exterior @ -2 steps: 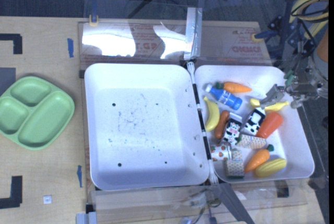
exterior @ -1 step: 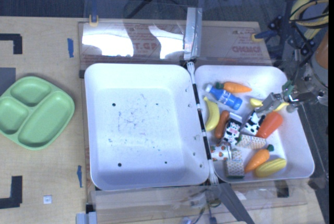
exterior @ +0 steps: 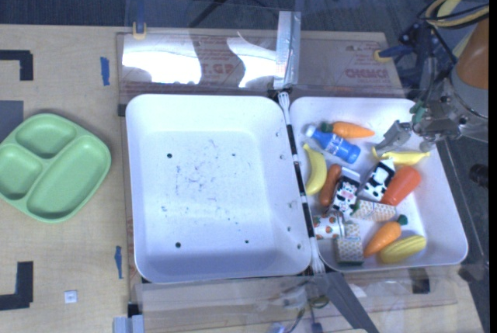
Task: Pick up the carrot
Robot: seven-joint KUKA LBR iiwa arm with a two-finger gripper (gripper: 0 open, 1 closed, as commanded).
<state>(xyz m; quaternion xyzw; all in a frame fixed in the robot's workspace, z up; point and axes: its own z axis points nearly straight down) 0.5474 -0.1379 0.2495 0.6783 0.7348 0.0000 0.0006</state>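
Note:
The right bin [exterior: 454, 234] holds three orange carrot-like pieces. A small carrot with a green top [exterior: 382, 237] lies near the front. A larger red-orange one [exterior: 402, 184] sits mid-bin, and a slim orange one [exterior: 352, 130] lies at the back. My gripper [exterior: 408, 140] hangs over the back right of this bin, above a yellow banana [exterior: 405, 158] and just behind the red-orange piece. Its fingers [exterior: 390, 136] stand apart, open, with nothing between them.
Crowded around the carrots are a blue bottle [exterior: 336, 144], a second banana [exterior: 314, 170], a brown sausage [exterior: 331, 182], a cow-patterned block [exterior: 379, 180] and a yellow lemon [exterior: 404, 248]. The left bin [exterior: 140, 130] adjoins. A green divided plate [exterior: 50, 166] rests far left.

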